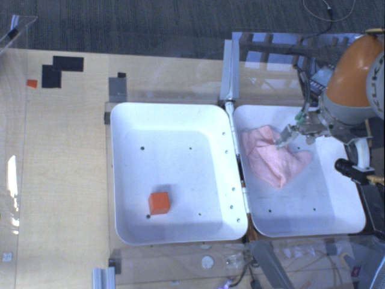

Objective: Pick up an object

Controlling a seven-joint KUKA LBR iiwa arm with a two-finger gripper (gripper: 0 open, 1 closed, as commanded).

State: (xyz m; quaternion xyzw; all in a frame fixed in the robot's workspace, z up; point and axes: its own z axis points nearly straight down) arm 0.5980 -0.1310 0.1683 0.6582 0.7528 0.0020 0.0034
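Observation:
A crumpled pink cloth [272,156] lies in the right bin [313,215], toward its upper left. My gripper [287,136] hangs over the cloth's upper right part, fingertips down at the fabric. A small orange cube [159,203] rests in the left bin [180,125], near its lower left. The arm, with its orange band [355,71], comes in from the upper right.
A metal divider [229,71] runs up between the two bins at the back. Cables and a black fitting [355,170] sit by the right bin's right rim. Black and orange markers [57,71] lie on the wooden bench at far left.

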